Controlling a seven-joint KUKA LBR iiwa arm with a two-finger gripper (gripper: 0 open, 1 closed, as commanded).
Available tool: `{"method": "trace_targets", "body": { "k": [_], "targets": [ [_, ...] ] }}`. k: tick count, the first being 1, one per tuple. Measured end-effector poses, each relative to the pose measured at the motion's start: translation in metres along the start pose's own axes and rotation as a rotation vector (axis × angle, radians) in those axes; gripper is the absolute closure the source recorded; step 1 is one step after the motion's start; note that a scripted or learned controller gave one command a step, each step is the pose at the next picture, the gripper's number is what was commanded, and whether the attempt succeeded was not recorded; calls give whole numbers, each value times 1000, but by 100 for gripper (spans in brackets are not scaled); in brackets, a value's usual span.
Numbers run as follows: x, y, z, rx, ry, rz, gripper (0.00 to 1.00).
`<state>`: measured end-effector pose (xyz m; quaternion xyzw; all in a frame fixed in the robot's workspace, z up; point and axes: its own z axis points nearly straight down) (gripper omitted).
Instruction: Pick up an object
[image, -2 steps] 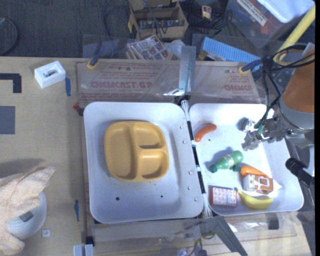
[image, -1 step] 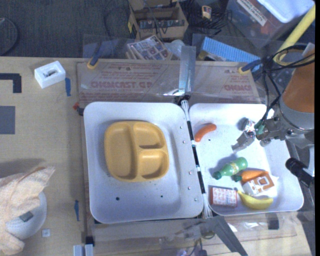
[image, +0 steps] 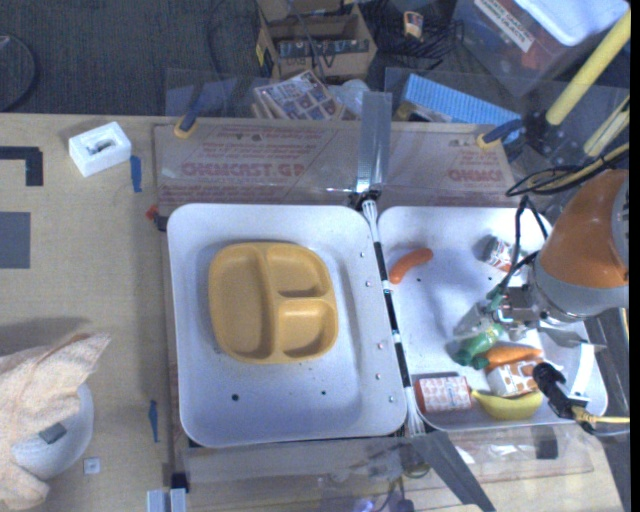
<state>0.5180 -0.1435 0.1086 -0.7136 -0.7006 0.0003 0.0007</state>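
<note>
arm (image: 590, 255): grey, rounded, bulky, entering from the right
band (image: 592, 240): orange, wide, wrapping the arm above the wrist
wrist (image: 560, 295): lighter grey ring below the band, smooth
cables (image: 530, 215): thin, black, looping along the arm's left side, one curving over the band's far edge
gripper (image: 503, 312): metallic grey, small, angular parts, some dark pieces; detail blurred
finish: band glossy, with soft highlights; grey parts matte
</note>
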Motion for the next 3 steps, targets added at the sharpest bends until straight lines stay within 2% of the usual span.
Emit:
{"method": "trace_targets", "body": {
  "k": [1,2,3],
  "targets": [
    [-5,-14,21,-8,0,-65,0],
    [-6,-13,10,-12,-1,-61,100],
    [22,40,-109,-2,-2,85,100]
  ]
}}
